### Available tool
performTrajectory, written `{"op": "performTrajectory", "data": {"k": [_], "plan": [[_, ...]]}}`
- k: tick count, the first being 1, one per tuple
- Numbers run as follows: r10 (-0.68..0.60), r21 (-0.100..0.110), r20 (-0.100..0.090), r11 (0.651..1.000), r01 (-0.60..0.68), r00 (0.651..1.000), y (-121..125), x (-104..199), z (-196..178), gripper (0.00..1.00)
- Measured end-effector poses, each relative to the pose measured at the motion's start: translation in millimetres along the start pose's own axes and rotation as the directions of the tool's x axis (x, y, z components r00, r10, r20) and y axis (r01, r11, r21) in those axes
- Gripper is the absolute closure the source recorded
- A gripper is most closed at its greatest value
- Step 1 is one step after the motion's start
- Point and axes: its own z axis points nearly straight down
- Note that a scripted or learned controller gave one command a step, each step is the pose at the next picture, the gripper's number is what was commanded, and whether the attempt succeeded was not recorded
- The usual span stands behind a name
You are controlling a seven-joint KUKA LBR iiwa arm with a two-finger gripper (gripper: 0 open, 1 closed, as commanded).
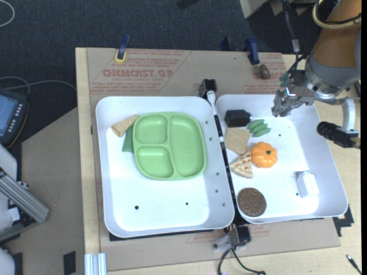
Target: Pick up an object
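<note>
We see the end effector above the right bin's upper edge, grip state unclear. The pumpkin sits crowded by the cracker and waffle wedge; descending there risks nudging neighbours.

A dark blue-grey carpeted floor fills the upper part of the view, with a thin pale cable looping at the top left. Over it sits a bench topped with brown cardboard printed with red lettering. A yellow clamp and a blue clamp grip its far edge. At the left stand a dark screen and a silver metal rail. The light is even and soft.
</note>
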Motion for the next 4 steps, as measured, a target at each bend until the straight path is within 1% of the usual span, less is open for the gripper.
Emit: {"op": "performTrajectory", "data": {"k": [1,2,3,4], "plan": [[-0.004,0.000,-0.001,1.000,0.004,1.000,42,32,-4,1.00],[0.001,0.009,-0.001,1.000,-0.001,1.000,38,32,11,1.00],[0.001,0.003,-0.001,1.000,-0.001,1.000,34,32,-5,1.00],[0.000,0.009,-0.002,1.000,0.000,1.000,32,44,10,1.00]]}}
